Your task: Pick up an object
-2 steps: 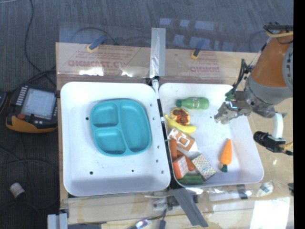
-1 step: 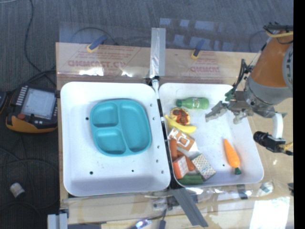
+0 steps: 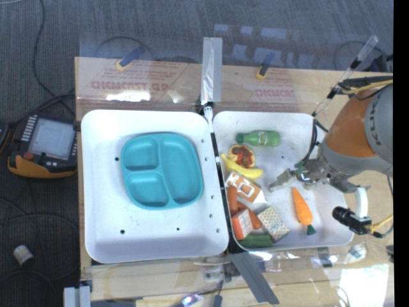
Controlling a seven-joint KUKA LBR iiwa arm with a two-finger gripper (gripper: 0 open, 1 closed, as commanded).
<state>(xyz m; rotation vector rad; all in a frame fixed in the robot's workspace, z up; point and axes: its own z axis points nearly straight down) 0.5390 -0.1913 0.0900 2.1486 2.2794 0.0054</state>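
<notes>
The right bin (image 3: 281, 121) holds a green bottle (image 3: 259, 138) near its back, a banana (image 3: 241, 169) and a round red-and-yellow piece (image 3: 241, 153) by its left wall, and an orange carrot (image 3: 302, 210) towards the right. Several small boxes and packets (image 3: 255, 217) crowd the front left corner. My gripper (image 3: 281, 180) hangs low over the middle of this bin, just left of the carrot's top, with thin metal fingers (image 3: 276, 183) pointing left. Nothing shows between them.
The left bin (image 3: 102, 171) holds a turquoise divided plate (image 3: 161, 170). A raised divider (image 3: 216, 171) runs between the bins. The grey arm with its orange band (image 3: 354, 130) covers the right bin's right side. Cables and a hand-held console (image 3: 41, 144) lie on the floor at left.
</notes>
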